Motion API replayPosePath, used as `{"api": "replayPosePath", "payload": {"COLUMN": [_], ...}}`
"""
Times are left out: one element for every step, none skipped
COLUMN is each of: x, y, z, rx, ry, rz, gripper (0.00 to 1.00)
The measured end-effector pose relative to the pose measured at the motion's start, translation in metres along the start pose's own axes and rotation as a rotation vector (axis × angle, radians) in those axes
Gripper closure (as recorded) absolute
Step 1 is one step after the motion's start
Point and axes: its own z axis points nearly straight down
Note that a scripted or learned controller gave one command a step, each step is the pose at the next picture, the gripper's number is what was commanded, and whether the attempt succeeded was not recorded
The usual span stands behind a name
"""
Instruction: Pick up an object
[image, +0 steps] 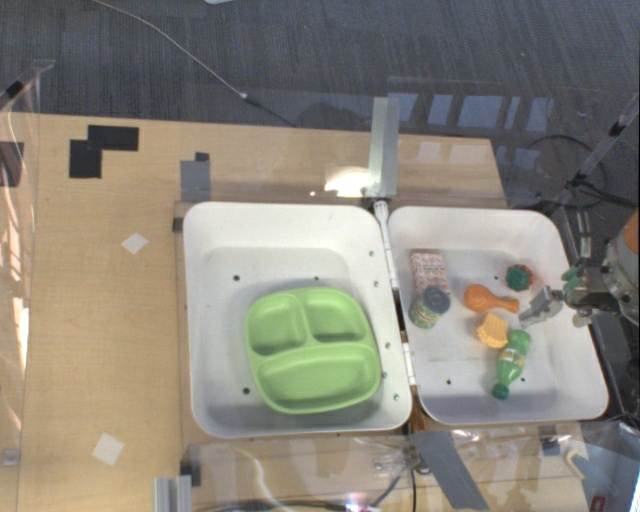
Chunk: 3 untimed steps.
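Green bottle (510, 362) just below open, empty hand (556, 303) in right bin (570, 250); labels unreadable.

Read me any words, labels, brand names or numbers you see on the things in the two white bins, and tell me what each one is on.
No text can be read here.
Pink patterned rectangular packet in the right white bin: printing on its face, too small and blurred to read.
Small round can with a green label: label too blurred to read.
Green plastic bottle: no readable label.
Green three-compartment plastic plate: no markings visible.
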Motion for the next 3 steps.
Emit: {"api": "replayPosePath", "payload": {"x": [0.057,-0.006,-0.006], "y": [0.119,0.077,0.080], "z": [0.074,0.123,0.114], "rx": [0.001,-0.011,-0.016], "ry": [0.000,-0.004,-0.006], "rz": [0.177,-0.145,-0.147], "gripper": [0.00,0.00,1.00]}}
